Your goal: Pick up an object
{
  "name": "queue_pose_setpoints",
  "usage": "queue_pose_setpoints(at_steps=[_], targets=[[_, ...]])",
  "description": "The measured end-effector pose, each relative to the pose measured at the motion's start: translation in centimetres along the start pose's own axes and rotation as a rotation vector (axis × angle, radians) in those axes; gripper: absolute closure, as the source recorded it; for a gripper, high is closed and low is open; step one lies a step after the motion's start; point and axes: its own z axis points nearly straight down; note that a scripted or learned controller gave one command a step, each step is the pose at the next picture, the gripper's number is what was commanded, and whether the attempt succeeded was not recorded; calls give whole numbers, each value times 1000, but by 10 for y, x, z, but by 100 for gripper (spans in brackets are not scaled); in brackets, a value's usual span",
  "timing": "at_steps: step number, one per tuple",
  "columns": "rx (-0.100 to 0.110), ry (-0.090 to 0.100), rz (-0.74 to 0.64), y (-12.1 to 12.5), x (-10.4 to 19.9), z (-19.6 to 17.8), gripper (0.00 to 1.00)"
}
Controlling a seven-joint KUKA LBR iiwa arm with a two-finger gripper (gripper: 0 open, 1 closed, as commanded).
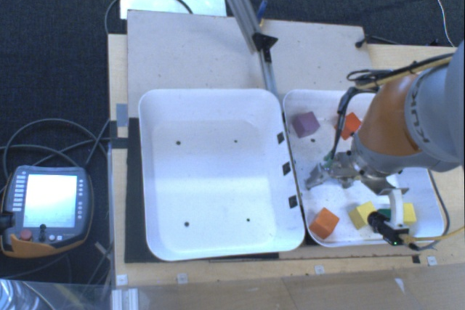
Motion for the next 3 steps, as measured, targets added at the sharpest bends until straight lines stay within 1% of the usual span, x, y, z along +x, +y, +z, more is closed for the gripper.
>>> queue_pose_setpoints(at_steps=[1, 2, 3], targets=[[-5, -1, -1, 2, 0, -13, 100], [-10, -2, -3, 2, 2, -77, 100], [-10, -2, -2, 8, -4, -123, 100]])
